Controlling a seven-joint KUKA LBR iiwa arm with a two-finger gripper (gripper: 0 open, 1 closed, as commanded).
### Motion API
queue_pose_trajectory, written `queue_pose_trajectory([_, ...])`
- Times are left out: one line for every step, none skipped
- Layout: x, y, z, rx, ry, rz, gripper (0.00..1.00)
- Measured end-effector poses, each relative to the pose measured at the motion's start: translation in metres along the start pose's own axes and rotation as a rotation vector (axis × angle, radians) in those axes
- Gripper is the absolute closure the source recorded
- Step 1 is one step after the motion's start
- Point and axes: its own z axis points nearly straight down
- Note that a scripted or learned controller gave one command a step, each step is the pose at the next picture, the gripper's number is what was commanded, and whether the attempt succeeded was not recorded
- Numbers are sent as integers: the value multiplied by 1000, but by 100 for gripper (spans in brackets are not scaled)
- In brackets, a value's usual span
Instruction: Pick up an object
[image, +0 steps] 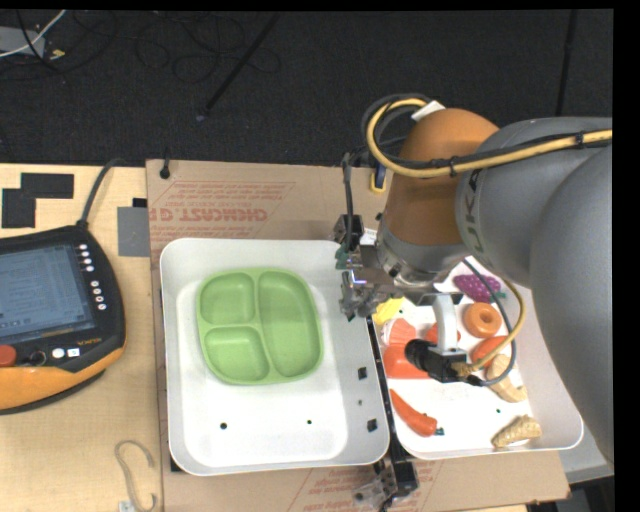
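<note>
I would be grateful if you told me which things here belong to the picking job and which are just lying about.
Job: gripper, right bin, red pepper, orange ring, purple toy, bread piece, left bin, green divided plate.
Lying about: handheld pendant, metal hook, cardboard sheet.

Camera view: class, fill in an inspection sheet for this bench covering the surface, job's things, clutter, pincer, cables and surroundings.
Surface: left bin and right bin, both white, side by side on cardboard.
Job's things: toy foods in the right bin, among them red chili, orange ring, purple piece.
Clutter: green divided plate in the left bin.
Grippers: pincer over the bins' shared edge; grasp unclear.
Cables: yellow cable looped above the wrist; black cables behind the bench.
Surroundings: teach pendant and metal hook left of the bins.
</note>
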Motion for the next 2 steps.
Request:
queue_pose_trajectory([1, -4, -3, 0, 0, 1, 100])
queue_pose_trajectory([3, 1, -5, -3, 0, 3, 100])
